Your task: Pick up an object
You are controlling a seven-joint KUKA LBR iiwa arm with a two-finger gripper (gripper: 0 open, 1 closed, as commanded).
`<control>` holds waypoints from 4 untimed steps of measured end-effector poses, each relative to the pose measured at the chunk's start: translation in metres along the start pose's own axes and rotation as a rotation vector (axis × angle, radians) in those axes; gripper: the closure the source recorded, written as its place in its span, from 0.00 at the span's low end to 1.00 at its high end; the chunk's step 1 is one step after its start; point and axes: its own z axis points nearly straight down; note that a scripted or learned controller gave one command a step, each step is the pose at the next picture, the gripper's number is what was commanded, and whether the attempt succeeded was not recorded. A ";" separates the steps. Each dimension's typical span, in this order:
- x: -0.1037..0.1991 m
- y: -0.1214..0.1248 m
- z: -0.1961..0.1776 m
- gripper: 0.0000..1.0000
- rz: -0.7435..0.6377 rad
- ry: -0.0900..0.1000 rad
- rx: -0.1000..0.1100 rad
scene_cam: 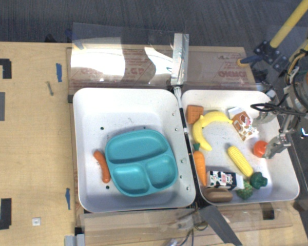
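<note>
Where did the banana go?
The banana lies in the right bin, near its upper left corner, beside the divider between the bins, just above the carrot and left of the little carton.

At the bench's right edge, the robot's wrist (302,94) shows as a stack of dark and grey rings wrapped in looping black cables — one cable arcing out to the left. Below it hangs a slim silver-grey metal gripper (275,146), its bracket-like finger parts pale and angular — fine details such as screws or markings are too small to make out.
</note>
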 end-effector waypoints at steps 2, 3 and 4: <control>-0.058 0.037 0.181 0.00 0.095 -0.010 0.001; 0.014 0.046 0.181 0.00 0.238 -0.006 0.000; -0.020 0.050 0.181 0.00 0.144 -0.006 0.002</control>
